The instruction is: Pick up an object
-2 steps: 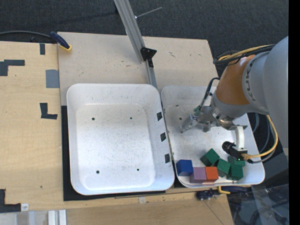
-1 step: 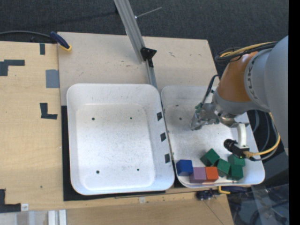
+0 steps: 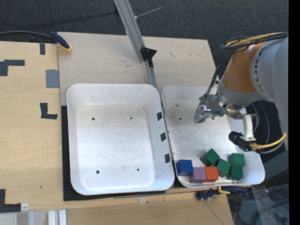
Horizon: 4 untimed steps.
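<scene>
We look down at a slant on a pale wooden bench [image 3: 28,125] that carries two shallow white bins side by side. The left bin [image 3: 79,100] is the larger in our view and has only dark specks on its floor. The right bin [image 3: 180,102] touches it along one edge and holds all the blocks, gathered in its near right corner. A grey metal rail [image 3: 130,25] runs diagonally from the top of the view down to the seam between the bins.

The grey arm [image 3: 262,74], with its orange band, reaches in from the right over the right bin. Its gripper [image 3: 205,112] hangs over the bin's middle, well apart from the blocks; we cannot tell whether its fingers are spread or pressed together, and nothing shows between them.

In the corner cluster, three green blocks [image 3: 227,162] lie together toward the right edge. Just beside them, along the near edge, sit an orange block [image 3: 211,173], a purple block [image 3: 198,174] and a blue block [image 3: 184,167] in a row.
</scene>
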Tool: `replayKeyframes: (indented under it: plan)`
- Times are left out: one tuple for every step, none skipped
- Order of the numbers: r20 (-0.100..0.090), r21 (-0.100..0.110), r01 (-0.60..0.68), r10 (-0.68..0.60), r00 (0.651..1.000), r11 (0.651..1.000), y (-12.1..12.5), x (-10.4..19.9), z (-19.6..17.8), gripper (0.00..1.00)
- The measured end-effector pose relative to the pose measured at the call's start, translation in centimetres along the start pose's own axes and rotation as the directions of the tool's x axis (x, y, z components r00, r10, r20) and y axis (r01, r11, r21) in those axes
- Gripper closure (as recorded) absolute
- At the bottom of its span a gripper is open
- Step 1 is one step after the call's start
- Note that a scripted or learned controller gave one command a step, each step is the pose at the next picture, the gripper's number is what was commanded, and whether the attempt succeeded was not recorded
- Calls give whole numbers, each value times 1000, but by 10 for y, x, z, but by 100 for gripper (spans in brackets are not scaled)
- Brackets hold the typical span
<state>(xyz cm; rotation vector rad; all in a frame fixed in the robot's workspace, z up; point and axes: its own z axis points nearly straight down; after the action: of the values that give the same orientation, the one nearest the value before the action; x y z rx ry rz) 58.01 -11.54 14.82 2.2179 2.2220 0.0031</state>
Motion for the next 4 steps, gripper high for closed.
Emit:
replayKeyframes:
  plan:
    - [1,-3,0,0,1000,1000,0,-4,-63,100]
    - [0,2,-1,1,1000,1000,1,-3,-77,100]
    - [-2,5,5,-5,1000,1000,16,54,-68,100]
    - [-1,4,4,-4,1000,1000,30,99,-64,100]
